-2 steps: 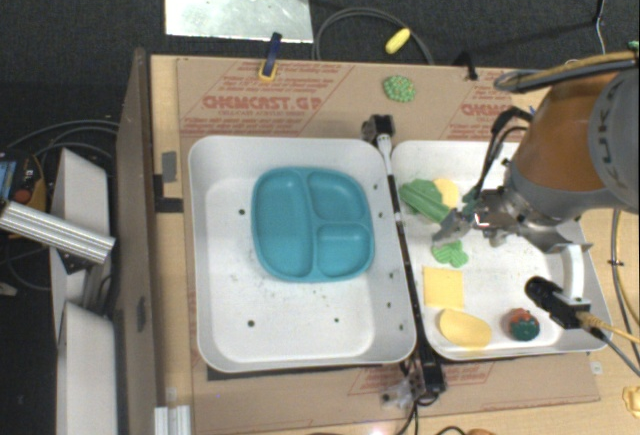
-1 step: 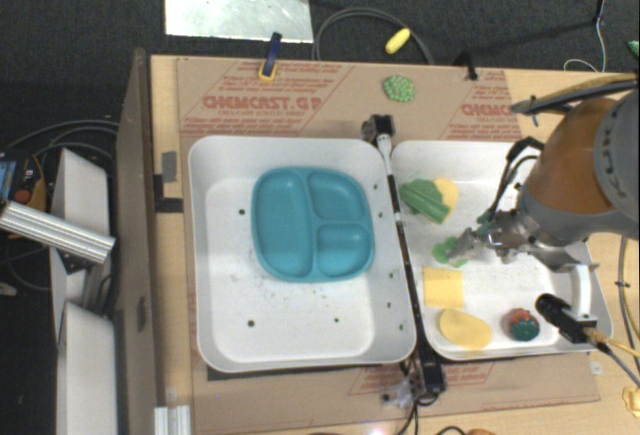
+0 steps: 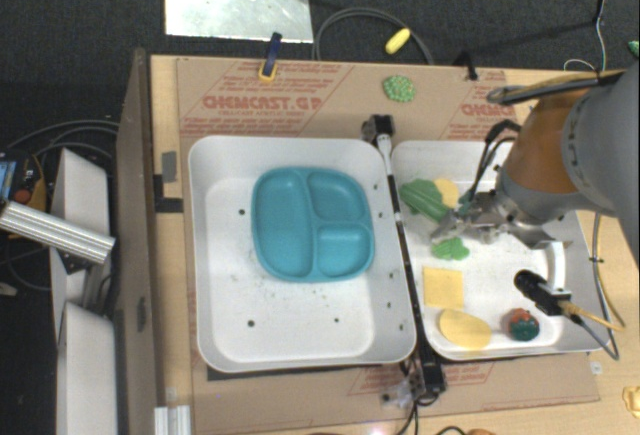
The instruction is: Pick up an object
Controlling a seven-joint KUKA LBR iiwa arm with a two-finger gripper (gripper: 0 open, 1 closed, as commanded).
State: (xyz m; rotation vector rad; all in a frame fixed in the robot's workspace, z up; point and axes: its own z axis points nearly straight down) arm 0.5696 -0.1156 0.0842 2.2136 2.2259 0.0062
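Gripper (image 3: 468, 220) low in right bin (image 3: 495, 278), just beside green leafy piece (image 3: 424, 197) and small green piece (image 3: 450, 248). Opening hidden, cannot tell. Best: centre over one piece, descend straight, keep off neighbour.

You have two white bins, a left bin (image 3: 215, 223) and a right bin (image 3: 500, 268), and one teal divided plate (image 3: 311, 224) in the left. In the right you count two green pieces, a leafy one (image 3: 422, 196) and a small bumpy one (image 3: 450, 248), three yellow pieces, a small chunk (image 3: 447, 190), a flat square (image 3: 444, 286) and a pale oval (image 3: 465, 328), plus one dark ball (image 3: 522, 325) with red and green on it. One round green disc (image 3: 399, 88) sits on the tabletop (image 3: 300, 103) behind the bins.
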